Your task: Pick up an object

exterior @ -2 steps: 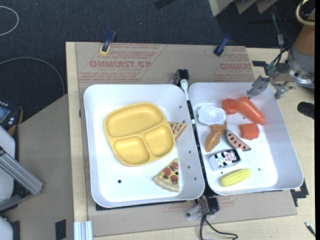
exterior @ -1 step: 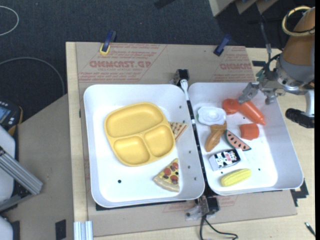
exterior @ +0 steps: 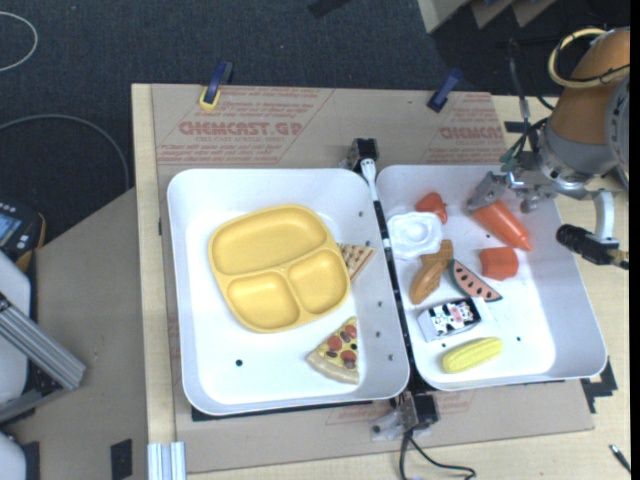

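My gripper (exterior: 506, 194) hangs over the far part of the right bin (exterior: 560, 318), with its fingers spread on either side of the upper end of an orange carrot (exterior: 505, 226). Nothing is lifted; the carrot lies on the bin floor. Close by lie a red block (exterior: 498, 262), a small red-orange piece (exterior: 432, 206), a white ruffled piece (exterior: 413, 233), a brown drumstick (exterior: 431, 273), a watermelon slice (exterior: 474, 283), a cow-patterned carton (exterior: 452, 317) and a yellow corn cob (exterior: 471, 353).
The left bin (exterior: 200, 328) holds a yellow divided plate (exterior: 278, 266), a pizza slice (exterior: 338, 351) near the front and a small wedge (exterior: 356, 258) by the divider. Blue clamps (exterior: 214, 86) hold the cardboard at the back.
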